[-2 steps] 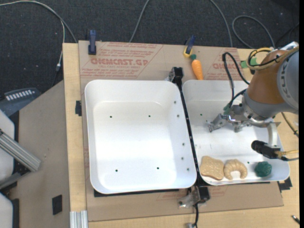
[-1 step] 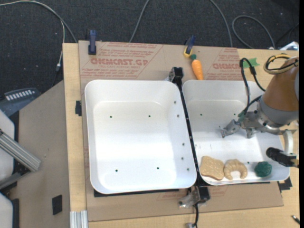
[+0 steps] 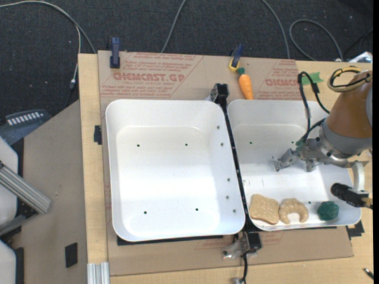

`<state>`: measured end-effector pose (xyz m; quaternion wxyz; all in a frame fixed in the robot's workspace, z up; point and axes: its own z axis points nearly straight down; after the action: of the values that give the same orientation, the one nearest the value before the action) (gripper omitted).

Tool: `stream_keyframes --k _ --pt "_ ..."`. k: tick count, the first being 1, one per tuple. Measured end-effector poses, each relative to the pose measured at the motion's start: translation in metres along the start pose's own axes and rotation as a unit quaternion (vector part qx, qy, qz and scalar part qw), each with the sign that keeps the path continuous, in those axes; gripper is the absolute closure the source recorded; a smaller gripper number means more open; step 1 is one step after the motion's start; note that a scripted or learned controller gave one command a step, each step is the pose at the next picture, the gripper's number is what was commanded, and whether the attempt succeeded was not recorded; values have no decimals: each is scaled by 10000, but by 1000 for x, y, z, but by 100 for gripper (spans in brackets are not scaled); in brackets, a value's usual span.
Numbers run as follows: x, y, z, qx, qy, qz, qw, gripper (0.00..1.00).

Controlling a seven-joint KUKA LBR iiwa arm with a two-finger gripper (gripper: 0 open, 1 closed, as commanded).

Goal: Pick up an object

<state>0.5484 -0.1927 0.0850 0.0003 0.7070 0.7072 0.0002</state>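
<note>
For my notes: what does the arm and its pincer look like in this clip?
The arm has an orange-brown rounded shell above a grey wrist ring. The pincer is grey bare metal with slim angular fingers. Black cable loops along the arm, with yellowish cable coiled near its top.

Two white bins, the left bin [image 3: 172, 164] dotted with small dark specks, the right bin [image 3: 266, 129] too. At five o'clock, a tan bread slice [image 3: 264, 209], a pale beige croissant [image 3: 294, 210] and a dark green ball [image 3: 328, 210]. Orange carrot [image 3: 246, 86] at one o'clock on brown cardboard [image 3: 177, 73] with red lettering. Grey arm [image 3: 349, 129], orange band.
</note>
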Motion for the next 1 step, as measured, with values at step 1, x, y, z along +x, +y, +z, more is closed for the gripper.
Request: stream_keyframes --k 1 --pt "13 -20 -49 -16 -4 -325 9995 0"
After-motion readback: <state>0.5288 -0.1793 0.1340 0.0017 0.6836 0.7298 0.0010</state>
